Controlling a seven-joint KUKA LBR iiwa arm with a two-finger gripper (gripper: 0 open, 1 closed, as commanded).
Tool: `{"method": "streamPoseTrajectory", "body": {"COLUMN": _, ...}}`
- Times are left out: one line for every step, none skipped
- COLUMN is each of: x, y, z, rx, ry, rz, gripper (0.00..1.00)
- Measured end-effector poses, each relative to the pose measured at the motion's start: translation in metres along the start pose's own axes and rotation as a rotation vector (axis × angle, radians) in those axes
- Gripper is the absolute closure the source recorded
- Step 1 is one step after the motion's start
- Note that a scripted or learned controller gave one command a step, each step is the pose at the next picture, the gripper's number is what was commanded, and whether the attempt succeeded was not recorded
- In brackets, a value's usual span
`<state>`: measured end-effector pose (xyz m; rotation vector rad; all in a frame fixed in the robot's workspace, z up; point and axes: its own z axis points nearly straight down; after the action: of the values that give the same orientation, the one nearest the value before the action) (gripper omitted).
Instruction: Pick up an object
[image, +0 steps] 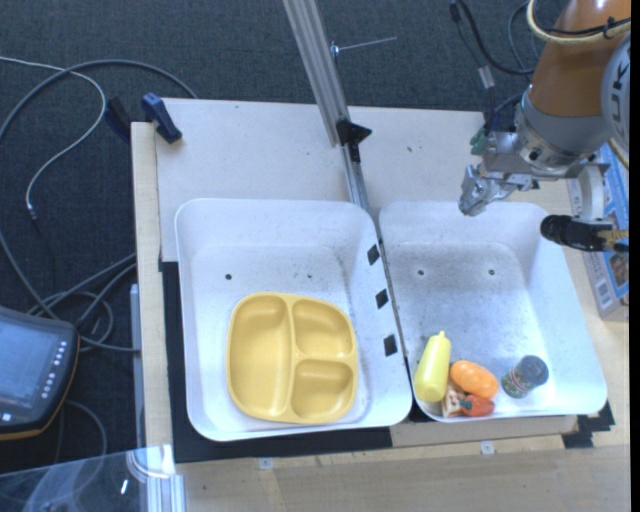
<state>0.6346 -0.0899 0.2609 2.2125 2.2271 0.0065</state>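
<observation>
Left bin (200, 240): yellow divided tray (292, 356). Right bin (560, 300), near corner: yellow bottle (433, 367), orange fruit (474, 379), small can (524, 376), clustered. Gripper (476, 196) above the bin's far edge, well apart from them; opening cannot be told, nothing seen held.

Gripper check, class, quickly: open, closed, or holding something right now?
Gripper: nothing held; it sits above the right bin's far edge. Open or closed cannot be told.

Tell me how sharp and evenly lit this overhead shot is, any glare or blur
Camera view: lighting soft and even, no harsh glare on the white bins; yellow tray and bottle fairly crisp; the pincer and orange arm band look slightly soft; faint shadows under the objects.
</observation>
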Motion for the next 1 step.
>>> {"method": "streamPoseTrajectory", "body": {"x": 0.0501, "y": 0.0066, "z": 0.016, "rx": 0.007, "ry": 0.001, "rz": 0.0, "gripper": 1.0}}
